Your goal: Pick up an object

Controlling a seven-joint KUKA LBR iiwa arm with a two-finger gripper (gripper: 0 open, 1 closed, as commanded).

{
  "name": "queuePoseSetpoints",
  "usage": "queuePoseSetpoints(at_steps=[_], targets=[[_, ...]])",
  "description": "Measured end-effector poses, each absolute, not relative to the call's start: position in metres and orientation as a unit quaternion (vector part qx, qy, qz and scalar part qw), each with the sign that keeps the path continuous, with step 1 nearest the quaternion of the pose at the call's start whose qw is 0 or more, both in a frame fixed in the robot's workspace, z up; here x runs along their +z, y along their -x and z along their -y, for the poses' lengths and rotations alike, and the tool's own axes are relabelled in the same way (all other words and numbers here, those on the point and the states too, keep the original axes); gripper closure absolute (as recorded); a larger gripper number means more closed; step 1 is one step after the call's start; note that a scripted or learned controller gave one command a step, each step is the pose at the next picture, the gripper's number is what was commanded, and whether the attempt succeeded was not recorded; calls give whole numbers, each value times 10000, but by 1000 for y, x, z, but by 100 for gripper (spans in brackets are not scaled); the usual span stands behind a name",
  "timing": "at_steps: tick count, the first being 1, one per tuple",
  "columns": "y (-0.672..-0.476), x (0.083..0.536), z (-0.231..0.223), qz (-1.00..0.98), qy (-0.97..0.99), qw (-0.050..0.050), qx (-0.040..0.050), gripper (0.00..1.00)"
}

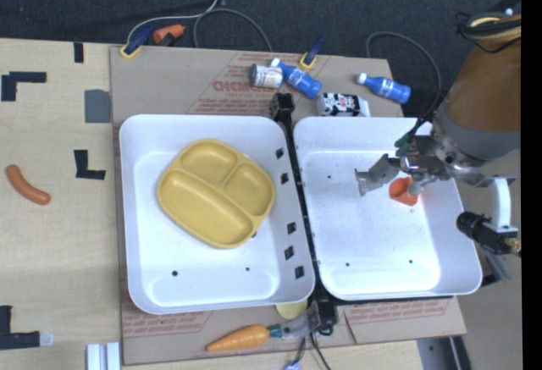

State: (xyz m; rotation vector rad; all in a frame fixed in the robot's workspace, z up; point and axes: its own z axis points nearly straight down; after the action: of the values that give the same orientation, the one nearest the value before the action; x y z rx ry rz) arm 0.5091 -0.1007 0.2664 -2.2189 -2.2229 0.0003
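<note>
Hovering over the smooth right bin (373,275), the spread gripper (391,175) sits beside a small orange object (405,190).

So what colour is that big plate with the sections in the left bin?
Yellow. The divided plastic plate shows best in the camera view, looking down.

Single fixed camera above bench (59,131), looking down at slant. Moderate range: both white bins in full, left bin (144,216), right bin (373,267), plus surrounding benchtop and dark floor beyond far edge. Arm (487,97) enters from right.
</note>
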Motion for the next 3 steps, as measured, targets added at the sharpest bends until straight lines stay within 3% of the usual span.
queuePoseSetpoints(at_steps=[1, 2, 3], targets=[[-571, 227, 165, 7066, 7076, -16, 10, 0], [-541, 150, 216, 7058, 7084, 26, 26, 0], [-538, 155, 223, 7078, 7064, 5, 3, 0]])
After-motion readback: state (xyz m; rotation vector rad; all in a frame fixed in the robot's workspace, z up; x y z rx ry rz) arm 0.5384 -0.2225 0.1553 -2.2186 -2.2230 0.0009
